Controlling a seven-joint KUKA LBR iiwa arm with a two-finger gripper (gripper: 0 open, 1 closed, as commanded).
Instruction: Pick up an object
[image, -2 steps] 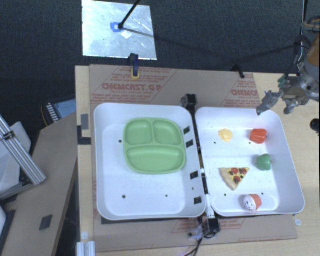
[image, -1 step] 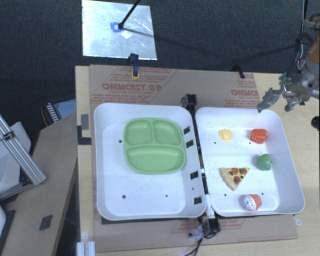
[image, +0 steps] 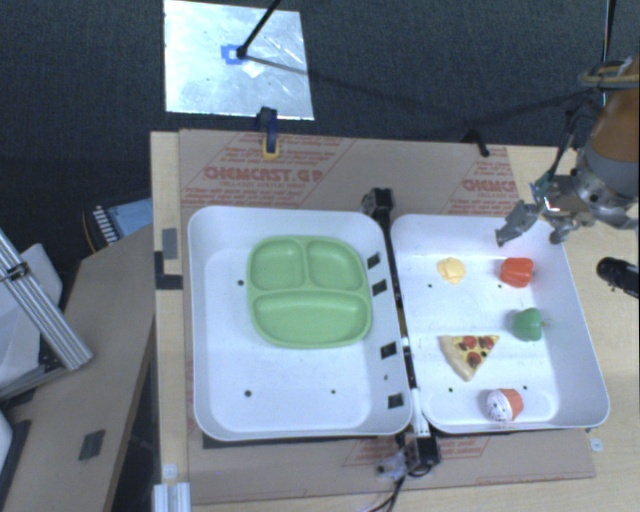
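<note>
Arm: we see it reaching in above the right bin (image: 575, 330), past its far edge.
Gripper (image: 535, 230): fingers spread wide, holding nothing.
Writing: "CHEMCAST GP" on the board (image: 265, 172).

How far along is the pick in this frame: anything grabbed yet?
Nothing is picked yet. The gripper hangs open over the right bin's far edge with nothing between its fingers. The yellow piece, red piece, green piece, pizza slice and red-and-white piece all lie in that bin. Descent, grasp and lift remain.

A green divided plate (image: 308, 292) lies in the left white bin (image: 215, 390).
</note>
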